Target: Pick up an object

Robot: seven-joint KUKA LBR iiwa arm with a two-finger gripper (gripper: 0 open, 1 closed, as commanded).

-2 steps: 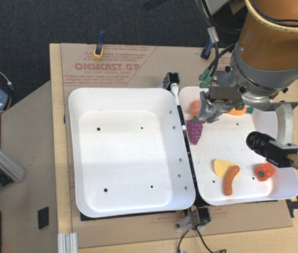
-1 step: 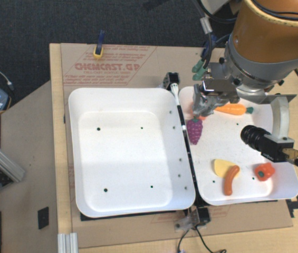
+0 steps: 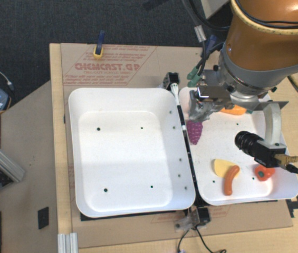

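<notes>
A purple, knobbly grape-cluster toy is seen in the right white shallow bin, close against that bin's left wall, its narrow end pointing toward the near rim. Directly above the purple cluster, the grey metal fingers are seen pointing down, their tips meeting the cluster's top; whether they are spread or closed cannot be told, and no grip on the cluster can be confirmed. The grey arm with its orange band is held over the far right corner of the right bin, reaching in from the right.

Inside the right bin, further things are laid out: a pale yellow wedge near the front, an orange-red sausage-shaped piece just beside it, a small red-orange round piece toward the right wall, and an orange piece at the back, partly covered by the arm. A black cylinder is mounted above the bin's right half.

To the left of the right bin, the left white shallow bin lies alongside on the table.
</notes>
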